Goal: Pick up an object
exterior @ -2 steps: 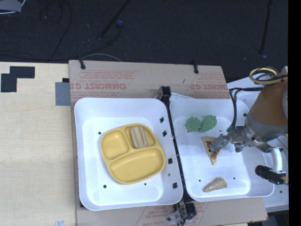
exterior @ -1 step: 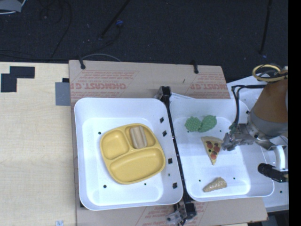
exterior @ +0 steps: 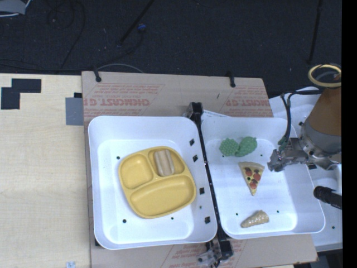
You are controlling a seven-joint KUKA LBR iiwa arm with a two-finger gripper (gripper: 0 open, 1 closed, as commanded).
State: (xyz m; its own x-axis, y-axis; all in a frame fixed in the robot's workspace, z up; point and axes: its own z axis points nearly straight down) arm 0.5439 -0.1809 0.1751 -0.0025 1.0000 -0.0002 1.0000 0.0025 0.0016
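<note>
In the right bin (exterior: 301,219) lie a green leafy toy vegetable (exterior: 238,146), a pizza slice (exterior: 252,176) and a tan cone-shaped piece (exterior: 255,219). My gripper (exterior: 278,162) hangs at the bin's right side, just right of the pizza slice and apart from it. Its dark fingers are too small and blurred to read. Nothing shows between them. The grey arm with its orange band (exterior: 326,108) reaches in from the right.
The left bin (exterior: 103,166) holds a yellow divided plate (exterior: 156,182) with a hot dog (exterior: 163,162) in its upper compartment. A black divider (exterior: 203,172) separates the bins. Cardboard (exterior: 167,94) lies under both, and cables run at the right.
</note>
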